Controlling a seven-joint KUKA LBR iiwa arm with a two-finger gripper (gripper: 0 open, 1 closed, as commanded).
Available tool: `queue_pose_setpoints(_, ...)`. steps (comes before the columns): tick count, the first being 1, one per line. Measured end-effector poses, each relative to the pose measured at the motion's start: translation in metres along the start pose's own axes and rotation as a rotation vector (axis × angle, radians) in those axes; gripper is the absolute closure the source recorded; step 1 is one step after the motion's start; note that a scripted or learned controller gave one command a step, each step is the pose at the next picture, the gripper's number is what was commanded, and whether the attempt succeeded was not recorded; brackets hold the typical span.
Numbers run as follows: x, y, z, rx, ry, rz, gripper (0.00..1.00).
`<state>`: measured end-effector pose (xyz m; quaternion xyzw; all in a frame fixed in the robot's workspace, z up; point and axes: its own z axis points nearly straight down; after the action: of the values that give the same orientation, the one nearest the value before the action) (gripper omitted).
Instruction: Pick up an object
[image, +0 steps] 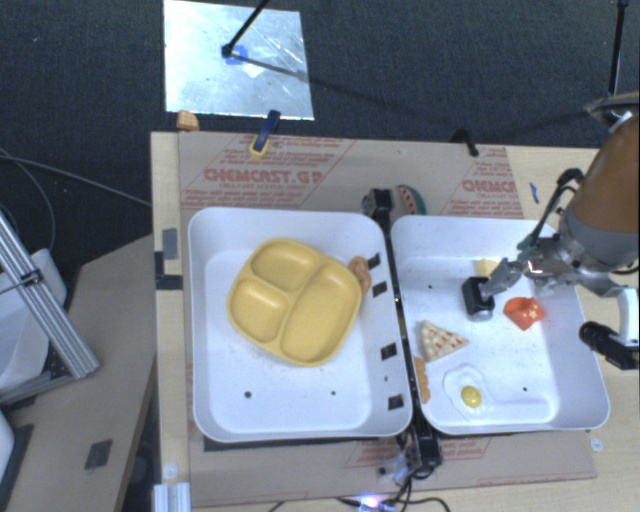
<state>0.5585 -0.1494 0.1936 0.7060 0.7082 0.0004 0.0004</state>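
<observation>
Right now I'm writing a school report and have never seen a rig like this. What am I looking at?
This is one picture from a camera fixed above a bench, looking down at a slant. The grey and orange machine at the right is a robot arm. At its end is a gripper, a two-finger claw for picking things up. It hangs over the right bin, close to a red piece. That bin also holds a toy pizza slice and a toy egg. The left bin holds a yellow plate. I cannot see the gripper holding anything.
</observation>
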Motion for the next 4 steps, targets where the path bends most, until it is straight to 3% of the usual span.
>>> queue_pose_setpoints(1,0.074,-0.023,-0.084,-0.009,0.002,-0.009,0.0)
queue_pose_setpoints(2,0.169,0.017,-0.154,-0.011,0.002,-0.01,0.0)
queue_pose_setpoints(3,0.256,-0.002,-0.133,0.001,0.004,-0.01,0.0)
queue_pose_setpoints(4,0.25,0.0,-0.145,-0.003,0.002,-0.005,1.0)
